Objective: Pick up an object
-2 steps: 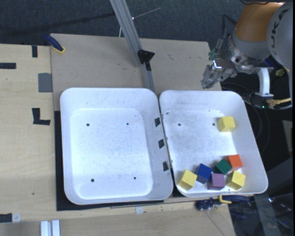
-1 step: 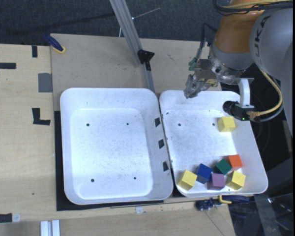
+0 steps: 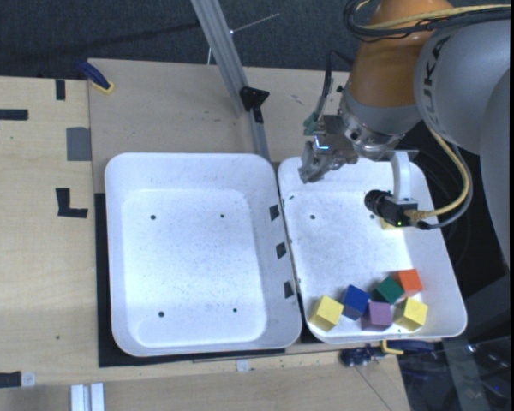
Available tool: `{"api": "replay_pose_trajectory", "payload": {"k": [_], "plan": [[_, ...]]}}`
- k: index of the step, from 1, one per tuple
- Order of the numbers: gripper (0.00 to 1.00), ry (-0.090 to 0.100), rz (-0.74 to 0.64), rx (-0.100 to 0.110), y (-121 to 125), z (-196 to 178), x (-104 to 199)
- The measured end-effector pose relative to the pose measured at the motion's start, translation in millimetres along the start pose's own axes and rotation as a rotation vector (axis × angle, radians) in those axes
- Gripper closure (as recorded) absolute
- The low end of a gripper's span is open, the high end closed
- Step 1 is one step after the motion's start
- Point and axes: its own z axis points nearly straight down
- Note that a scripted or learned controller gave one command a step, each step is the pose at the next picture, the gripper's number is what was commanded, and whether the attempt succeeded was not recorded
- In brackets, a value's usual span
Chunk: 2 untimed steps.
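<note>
— How many small blocks are counted, and where are they placed?

— Six are counted: two yellow cubes point(image 3: 327, 312) point(image 3: 415, 312), one blue cube point(image 3: 355, 300), one purple cube point(image 3: 379, 314), one green cube point(image 3: 389, 290) and one orange cube point(image 3: 409, 280). All are clustered in the near corner of the right shallow white bin point(image 3: 343, 229), well apart from the pincer and below it in the view.

— And the two-finger pincer point(image 3: 313, 171) itself?

— It is seen at the far left corner of that same bin, under the grey arm with the orange band point(image 3: 403, 24). No block is seen at it; whether it is spread or pressed together cannot be told.

— What is found beyond it?

— A second shallow white bin point(image 3: 193, 251) is set to the pincer's left, touching the first. Both are borne by a light wooden bench point(image 3: 34, 255) marked with black tape. A slanted metal rail point(image 3: 227, 45) is seen above, against dark flooring.
</note>
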Motion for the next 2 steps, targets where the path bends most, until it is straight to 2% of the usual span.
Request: {"api": "replay_pose_trajectory", "payload": {"k": [2], "plan": [[1.00,0.000,-0.001,0.001,-30.3,20.7,100.1]]}}
